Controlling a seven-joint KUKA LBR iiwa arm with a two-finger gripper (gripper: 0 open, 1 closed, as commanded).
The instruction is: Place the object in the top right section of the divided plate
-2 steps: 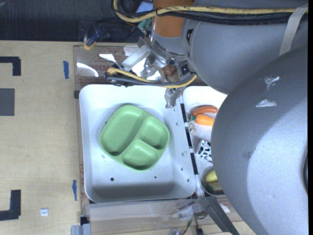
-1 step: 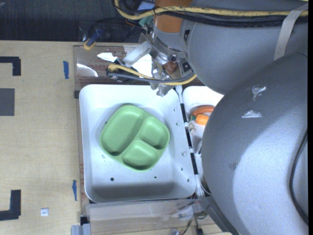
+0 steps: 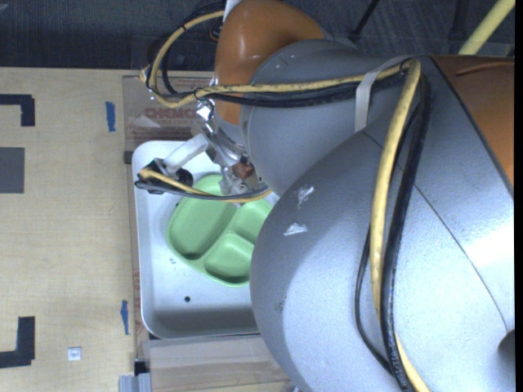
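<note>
A light green divided plate [image 3: 214, 233] lies in the white bin [image 3: 159, 300], with raised ridges splitting it into sections. Its right part is hidden under the arm. My gripper [image 3: 231, 174] hangs just above the plate's upper edge, below the orange wrist band [image 3: 261, 27]. Cables and wrist hardware crowd around it, so the fingertips cannot be made out. I cannot see any object between them or on the visible sections of the plate.
The big grey arm body [image 3: 368, 235] covers the right half of the view. A yellow cable [image 3: 176, 182] loops out past the gripper over the bin's top left. The wooden bench [image 3: 65, 219] with black marks and blue tape lies left.
</note>
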